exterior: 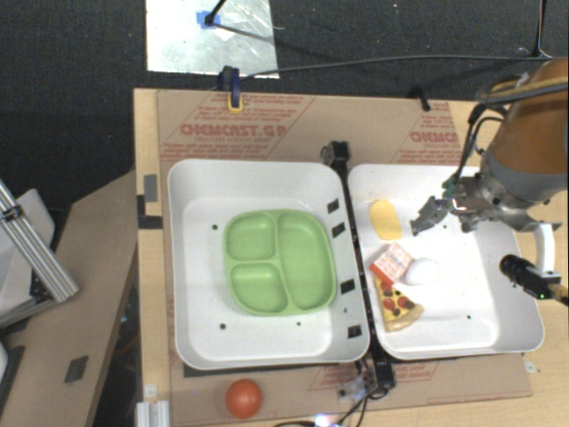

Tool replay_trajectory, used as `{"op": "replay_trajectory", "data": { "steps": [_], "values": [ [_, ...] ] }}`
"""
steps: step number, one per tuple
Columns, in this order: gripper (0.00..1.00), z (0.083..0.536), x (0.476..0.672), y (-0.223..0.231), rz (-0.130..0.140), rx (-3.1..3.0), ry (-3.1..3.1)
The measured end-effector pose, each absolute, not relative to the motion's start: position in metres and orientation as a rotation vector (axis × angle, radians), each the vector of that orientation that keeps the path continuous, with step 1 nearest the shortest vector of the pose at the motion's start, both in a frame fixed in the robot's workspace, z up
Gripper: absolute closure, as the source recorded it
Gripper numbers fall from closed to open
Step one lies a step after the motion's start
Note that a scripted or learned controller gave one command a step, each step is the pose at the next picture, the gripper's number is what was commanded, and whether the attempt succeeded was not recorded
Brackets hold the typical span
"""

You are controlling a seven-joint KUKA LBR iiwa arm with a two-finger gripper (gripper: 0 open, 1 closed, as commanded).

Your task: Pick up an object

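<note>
Cardboard lines the bench under two white bins: the left bin (191, 238) holds a green tray (278, 261), and the right bin (498, 318) holds a yellow piece (385, 219), a red-and-white box (389, 262), a white egg (421, 270) and a pizza slice (400, 306), all near its left side. To pick cleanly I should choose the yellow piece, which lies apart, and drop straight down centred over it. My gripper (431, 214) hovers just right of it, fingers slightly spread and empty, my arm reaching in from the right with the wrist angled left.
</note>
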State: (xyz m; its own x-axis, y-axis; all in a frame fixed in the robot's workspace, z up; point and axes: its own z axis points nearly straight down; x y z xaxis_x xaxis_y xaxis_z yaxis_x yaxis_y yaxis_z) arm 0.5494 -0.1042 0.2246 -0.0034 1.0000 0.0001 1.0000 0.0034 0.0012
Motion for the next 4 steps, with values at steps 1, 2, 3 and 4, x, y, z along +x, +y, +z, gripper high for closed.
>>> {"op": "replay_trajectory", "data": {
  "steps": [1,2,3,4],
  "values": [
    [0.00,0.163,0.554,-0.102,-0.003,2.222,2.225],
    [0.00,0.119,0.552,-0.095,-0.002,2.222,2.225],
    [0.00,0.090,0.558,-0.093,0.024,2.213,2.216],
    [1.00,0.104,0.561,-0.094,0.031,2.206,2.211]
  ]
}}
